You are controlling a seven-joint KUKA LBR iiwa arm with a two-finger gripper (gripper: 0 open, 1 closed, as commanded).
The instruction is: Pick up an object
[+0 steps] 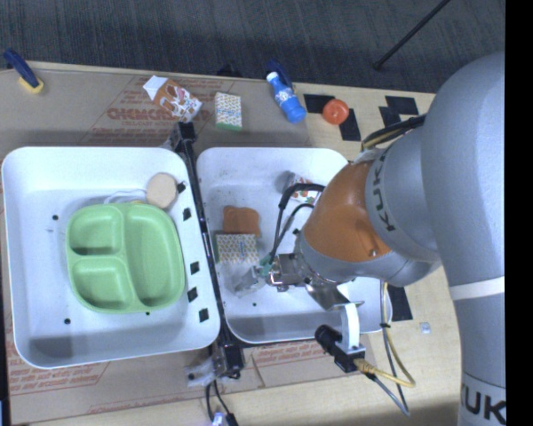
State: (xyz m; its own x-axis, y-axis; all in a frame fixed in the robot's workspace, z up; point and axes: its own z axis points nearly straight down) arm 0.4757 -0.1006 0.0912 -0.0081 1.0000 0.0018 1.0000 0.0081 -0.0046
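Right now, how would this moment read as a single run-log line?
arm: low over right bin | gripper: beside patterned packet, grasp not visible | brown block: untouched | left bin: green tray

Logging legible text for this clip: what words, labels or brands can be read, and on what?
"KUKA", partly visible as "KUK", on the grey arm, and again at its lower right.
Red print on the cardboard bench sheet: too blurred to read.
Snack packet and small box: print too small to read.

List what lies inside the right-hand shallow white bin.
In the right-hand shallow white bin lie a brown rectangular block and, below it, a speckled flat packet. The grey arm with the orange band covers the bin's right half, so anything beneath cannot be seen.
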